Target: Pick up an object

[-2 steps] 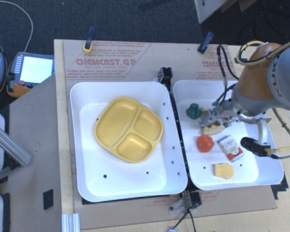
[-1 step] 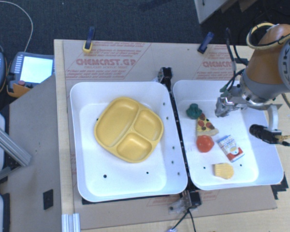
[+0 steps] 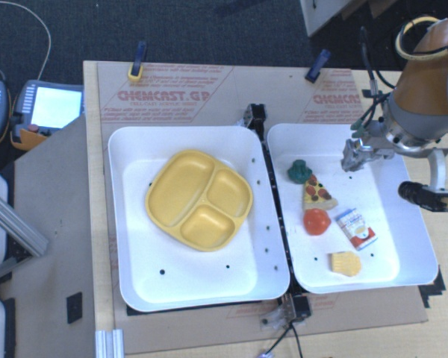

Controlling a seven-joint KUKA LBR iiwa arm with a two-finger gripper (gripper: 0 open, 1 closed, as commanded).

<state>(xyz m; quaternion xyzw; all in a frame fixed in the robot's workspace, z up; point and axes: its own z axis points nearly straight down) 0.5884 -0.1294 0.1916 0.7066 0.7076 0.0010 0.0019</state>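
Camera view, fingers over right bin, state unclear, toy pizza slice lower-left, apart.

Left of the gripper, in the right bin: broccoli toy; nearer the camera, pizza slice, tomato, carton, cracker. Far left, divided plate in the left bin.

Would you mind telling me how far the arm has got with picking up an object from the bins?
Nothing looks picked yet. The green toy, pizza slice, tomato, small carton and yellow piece all lie on the floor of the right bin, and the yellow divided plate sits in the left bin. In hand: the gripper is over the right bin's upper part, beside the green toy. Left: descend, grasp, lift.
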